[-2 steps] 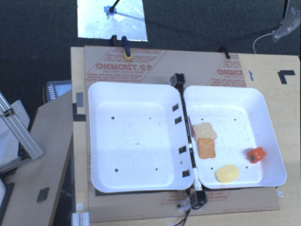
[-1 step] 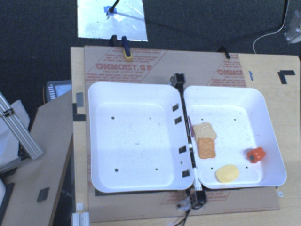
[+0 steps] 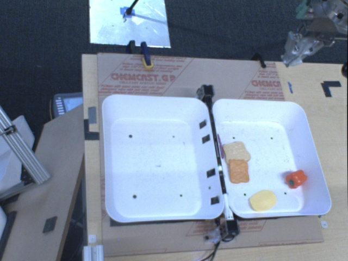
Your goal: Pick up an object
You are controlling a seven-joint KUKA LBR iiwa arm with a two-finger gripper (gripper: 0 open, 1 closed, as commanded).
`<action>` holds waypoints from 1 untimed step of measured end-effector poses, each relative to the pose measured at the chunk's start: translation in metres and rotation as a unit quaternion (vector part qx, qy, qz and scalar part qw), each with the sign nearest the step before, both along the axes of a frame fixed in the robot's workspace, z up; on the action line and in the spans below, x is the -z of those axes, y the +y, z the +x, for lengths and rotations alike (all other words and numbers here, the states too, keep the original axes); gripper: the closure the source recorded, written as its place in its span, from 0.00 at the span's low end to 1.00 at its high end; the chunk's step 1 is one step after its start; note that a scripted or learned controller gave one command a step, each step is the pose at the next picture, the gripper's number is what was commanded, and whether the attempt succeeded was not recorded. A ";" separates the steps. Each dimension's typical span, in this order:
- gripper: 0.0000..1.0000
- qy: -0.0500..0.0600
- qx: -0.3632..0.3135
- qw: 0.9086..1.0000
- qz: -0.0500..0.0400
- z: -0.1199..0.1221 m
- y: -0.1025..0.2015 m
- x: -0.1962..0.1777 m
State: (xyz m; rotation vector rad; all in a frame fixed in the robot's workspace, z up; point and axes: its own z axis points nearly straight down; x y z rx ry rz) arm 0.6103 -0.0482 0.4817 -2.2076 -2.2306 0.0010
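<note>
Gripper [image 3: 296,47]: hanging at the upper right of the frame, above the bench edge and well apart from both bins; cannot tell whether the claw is apart or together.
Right bin [image 3: 304,124]: holding four objects in its lower half.
Tan piece [image 3: 237,150]: lying near the divider, touching the orange cracker [image 3: 238,171] just below it.
Yellow piece [image 3: 262,200]: sitting at the bin's lower edge.
Red pepper [image 3: 296,179]: resting near the right wall.
Left bin [image 3: 109,145]: sitting left of centre.
</note>
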 end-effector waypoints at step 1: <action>1.00 -0.004 -0.001 1.000 0.001 -0.053 0.069 -0.040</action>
